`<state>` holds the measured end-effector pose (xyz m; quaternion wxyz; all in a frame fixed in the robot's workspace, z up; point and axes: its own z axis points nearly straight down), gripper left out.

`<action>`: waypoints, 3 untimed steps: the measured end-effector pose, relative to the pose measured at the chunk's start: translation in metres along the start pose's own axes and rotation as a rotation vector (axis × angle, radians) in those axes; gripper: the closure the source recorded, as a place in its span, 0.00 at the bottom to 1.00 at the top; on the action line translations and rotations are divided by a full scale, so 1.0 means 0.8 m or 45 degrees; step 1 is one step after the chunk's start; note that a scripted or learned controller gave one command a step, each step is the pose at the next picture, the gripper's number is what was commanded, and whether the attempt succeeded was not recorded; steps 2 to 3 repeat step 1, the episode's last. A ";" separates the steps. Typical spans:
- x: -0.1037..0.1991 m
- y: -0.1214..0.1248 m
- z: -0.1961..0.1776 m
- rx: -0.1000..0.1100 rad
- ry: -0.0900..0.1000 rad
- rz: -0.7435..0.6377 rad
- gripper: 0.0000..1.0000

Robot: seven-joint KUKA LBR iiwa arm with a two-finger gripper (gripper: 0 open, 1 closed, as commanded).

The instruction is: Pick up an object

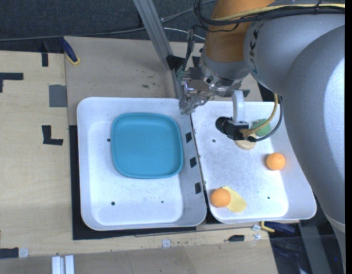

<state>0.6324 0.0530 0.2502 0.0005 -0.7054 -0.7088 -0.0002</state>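
The gripper (190, 100) hangs over the far end of the wall between the two bins; whether it is spread or closed, I cannot tell. The left bin (90, 170) holds one blue plate (146, 144). The right bin (290, 207) holds two balls: an orange ball (275, 161) near its right wall, and a second orange ball (220, 197) touching one yellow piece (238, 203).

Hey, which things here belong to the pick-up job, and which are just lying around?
Job:
gripper
blue plate, in left bin
front orange ball, rear orange ball and yellow piece, in right bin

Lying about:
black tape marks on the bench
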 end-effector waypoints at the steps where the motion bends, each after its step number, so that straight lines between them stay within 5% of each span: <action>1: 0.053 -0.007 0.009 0.001 0.000 0.001 1.00; 3: 0.053 -0.007 0.009 0.001 0.000 0.001 1.00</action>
